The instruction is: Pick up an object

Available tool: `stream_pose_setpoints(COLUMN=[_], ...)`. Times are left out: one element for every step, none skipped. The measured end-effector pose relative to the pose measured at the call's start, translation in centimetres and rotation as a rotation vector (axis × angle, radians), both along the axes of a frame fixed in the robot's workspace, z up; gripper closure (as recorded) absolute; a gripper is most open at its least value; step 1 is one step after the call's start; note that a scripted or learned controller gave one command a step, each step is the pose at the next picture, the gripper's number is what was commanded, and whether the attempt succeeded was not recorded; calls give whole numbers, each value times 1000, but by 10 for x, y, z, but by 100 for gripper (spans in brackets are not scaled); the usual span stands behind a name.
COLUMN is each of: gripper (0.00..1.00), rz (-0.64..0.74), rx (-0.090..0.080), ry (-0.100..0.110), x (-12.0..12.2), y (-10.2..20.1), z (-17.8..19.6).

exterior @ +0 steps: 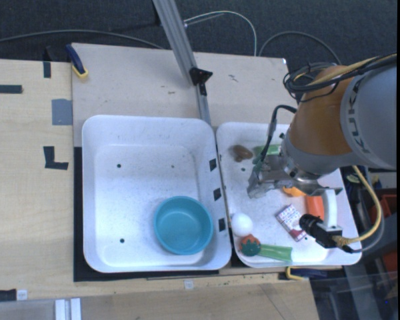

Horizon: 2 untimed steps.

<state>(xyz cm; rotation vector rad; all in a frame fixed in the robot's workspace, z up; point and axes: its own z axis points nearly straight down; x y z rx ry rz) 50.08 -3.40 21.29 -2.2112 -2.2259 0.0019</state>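
Observation:
My gripper (257, 185) hangs low over the middle of the right bin (253, 259), under the grey arm with its orange band. Its finger state is hidden from this angle. A brown lump (241, 153) lies just up and left of it. A white ball (241, 223) rests below it near the bin's left wall. A teal and orange toy (251, 247) and a green stick (275, 251) lie at the front. A red and white packet (290, 220) sits to the right, beside orange pieces (313, 205) and a white bar (331, 209).
The left bin (107, 139) holds a blue bowl (182, 225) near its front right corner. A slanted metal pole (177, 32) reaches down to the divide between the bins. Black cables (220, 19) run behind the bench. A blue and yellow clamp (77, 61) lies at the back left.

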Motion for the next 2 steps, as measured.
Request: stream_pose_setpoints(gripper=[100,100], rz=[0,2], rx=[0,0], ry=[0,-2], x=[2,-1], y=[51,105], z=[-6,9])
